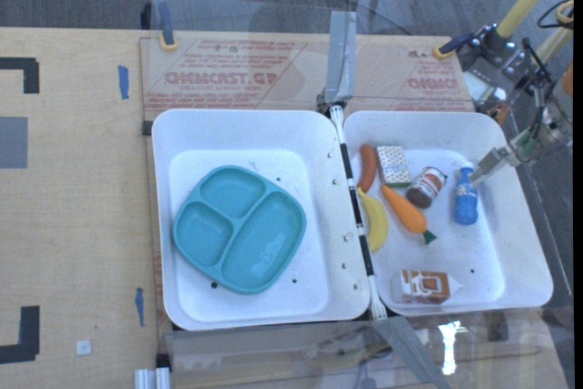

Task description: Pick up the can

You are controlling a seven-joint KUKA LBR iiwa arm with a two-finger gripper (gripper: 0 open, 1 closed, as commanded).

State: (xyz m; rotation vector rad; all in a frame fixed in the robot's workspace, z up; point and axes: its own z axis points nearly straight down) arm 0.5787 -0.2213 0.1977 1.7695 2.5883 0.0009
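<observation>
Nearest, a carton (424, 286) lies in the right bin (524, 287). Farther in, the can (425, 187) lies untouched; pickup remains. Whether the pincer (487, 167), right of it, is released, I cannot tell.

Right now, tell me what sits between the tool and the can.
The blue bottle does: it lies in the right bin between the tool, at its cap end, and the can, on its side further left.

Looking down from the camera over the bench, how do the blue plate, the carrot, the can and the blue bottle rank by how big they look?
1. Blue plate, by far the largest.
2. Carrot, long and thin.
3. Blue bottle and can: too alike to rank; the bottle looks slightly longer, the can wider.
</observation>
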